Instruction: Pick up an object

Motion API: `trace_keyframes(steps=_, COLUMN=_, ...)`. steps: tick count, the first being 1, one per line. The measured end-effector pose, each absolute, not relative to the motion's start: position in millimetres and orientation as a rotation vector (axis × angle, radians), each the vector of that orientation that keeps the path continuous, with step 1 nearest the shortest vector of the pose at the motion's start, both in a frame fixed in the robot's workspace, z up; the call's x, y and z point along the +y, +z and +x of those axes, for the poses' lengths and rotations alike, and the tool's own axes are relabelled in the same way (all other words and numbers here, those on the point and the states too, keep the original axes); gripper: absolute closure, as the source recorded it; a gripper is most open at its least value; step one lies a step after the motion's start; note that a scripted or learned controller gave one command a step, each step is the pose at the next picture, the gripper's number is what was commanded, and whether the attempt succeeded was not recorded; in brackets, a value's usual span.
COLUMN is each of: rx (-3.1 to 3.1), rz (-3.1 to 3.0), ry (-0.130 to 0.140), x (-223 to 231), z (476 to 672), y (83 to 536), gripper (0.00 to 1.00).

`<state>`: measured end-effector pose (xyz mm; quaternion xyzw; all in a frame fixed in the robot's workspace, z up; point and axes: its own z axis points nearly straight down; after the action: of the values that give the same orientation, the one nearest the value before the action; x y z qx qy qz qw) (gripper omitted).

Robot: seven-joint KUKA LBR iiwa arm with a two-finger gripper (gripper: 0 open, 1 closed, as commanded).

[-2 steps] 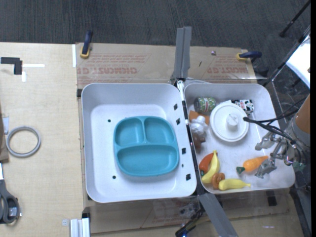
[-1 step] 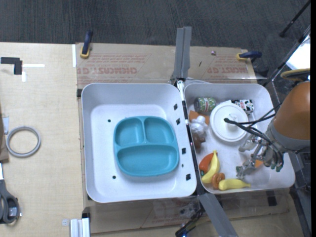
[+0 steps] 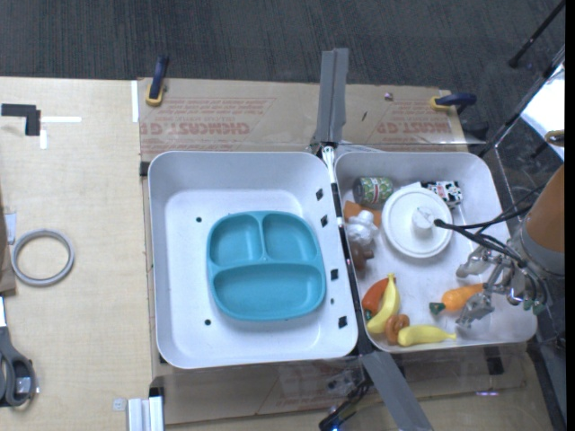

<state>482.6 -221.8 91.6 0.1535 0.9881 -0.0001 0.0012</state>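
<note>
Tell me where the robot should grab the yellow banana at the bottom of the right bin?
Probably across the middle of the yellow banana, coming straight down from above. It lies flat along the front wall of the right bin, long and thin, so the hand would close across its narrow width, mid-length, away from the toys at its left end.

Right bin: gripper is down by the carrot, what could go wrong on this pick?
1. The gripper sits at the edge of the carrot, not centred over it, so a close may only nudge it.
2. The yellow banana lies close below the carrot; the fingers could hit it or drag it along.
3. The black cable crossing the white round lid might snag and shift the lid as the arm lifts.
</note>
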Motion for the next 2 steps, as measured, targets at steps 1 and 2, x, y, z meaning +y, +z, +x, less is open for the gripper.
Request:
trace_keyframes(steps=1, rx=3.087, rz=0.58, ry=0.002, x=-155.3, z=492.0, y=91.3, gripper=0.0)
trace_keyframes(steps=2, rx=3.086, rz=0.574, ry=0.001, x=-155.1, z=493.4, y=100.3, gripper=1.0)
